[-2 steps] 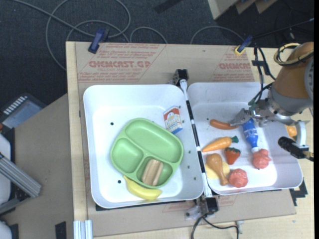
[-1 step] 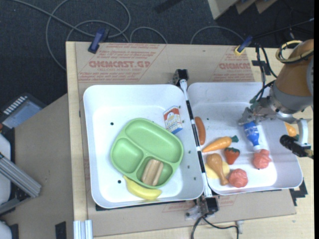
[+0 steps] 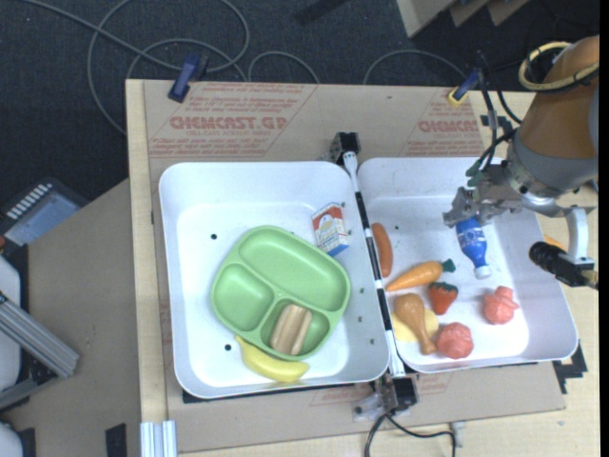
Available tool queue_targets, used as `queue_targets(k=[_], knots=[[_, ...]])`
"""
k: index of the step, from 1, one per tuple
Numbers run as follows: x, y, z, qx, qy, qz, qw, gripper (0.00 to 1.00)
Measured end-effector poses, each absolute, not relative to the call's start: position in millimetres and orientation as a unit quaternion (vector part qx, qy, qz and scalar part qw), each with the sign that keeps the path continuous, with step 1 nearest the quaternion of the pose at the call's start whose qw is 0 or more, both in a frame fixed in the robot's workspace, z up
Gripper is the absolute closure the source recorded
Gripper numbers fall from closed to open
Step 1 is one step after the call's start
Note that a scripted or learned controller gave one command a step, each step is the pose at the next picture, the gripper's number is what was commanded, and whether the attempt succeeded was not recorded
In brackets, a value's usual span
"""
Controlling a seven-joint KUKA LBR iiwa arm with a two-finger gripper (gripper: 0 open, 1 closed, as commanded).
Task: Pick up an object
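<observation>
Gripper (image 3: 468, 209) above blue bottle (image 3: 473, 246); bench board (image 3: 228, 120) reads "CHEMCAST GP".

You get bright, even light from above, so shadows stay soft and short. The white bins (image 3: 181, 198) glare a little along their rims, while the dark floor (image 3: 57, 84) swallows detail. Focus is fair overall, though small things look grainy and slightly soft.

1 fixed camera high above the bench (image 3: 285, 112), angled down on both bins (image 3: 181, 255).
</observation>
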State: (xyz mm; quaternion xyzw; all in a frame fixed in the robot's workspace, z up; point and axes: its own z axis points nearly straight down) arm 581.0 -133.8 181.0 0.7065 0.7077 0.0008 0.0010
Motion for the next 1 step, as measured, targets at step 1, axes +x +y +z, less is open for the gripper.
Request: queue_targets(k=[1], knots=[[582.4, -55.4, 250.3, 0.706, 0.708, 0.0011, 0.001, 1.00]])
